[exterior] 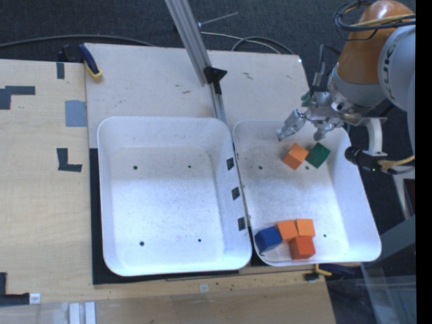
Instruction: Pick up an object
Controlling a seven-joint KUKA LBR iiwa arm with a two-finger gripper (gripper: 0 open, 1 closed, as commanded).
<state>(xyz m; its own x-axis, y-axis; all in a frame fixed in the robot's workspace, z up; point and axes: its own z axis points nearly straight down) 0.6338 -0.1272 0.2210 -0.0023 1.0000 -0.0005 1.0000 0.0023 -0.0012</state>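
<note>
Camera view: I see the gripper, fingers spread apart and clamping nothing, above the right bin, just over an orange block touching a green block. Near the front wall: 1 blue block, 3 orange cubes. The left bin rests on pale bench.

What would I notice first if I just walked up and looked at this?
The big grey and orange arm at the right, its tool hanging just above an orange block and a green block in the right bin. Then the blue block and orange blocks huddled at that bin's near edge.
</note>
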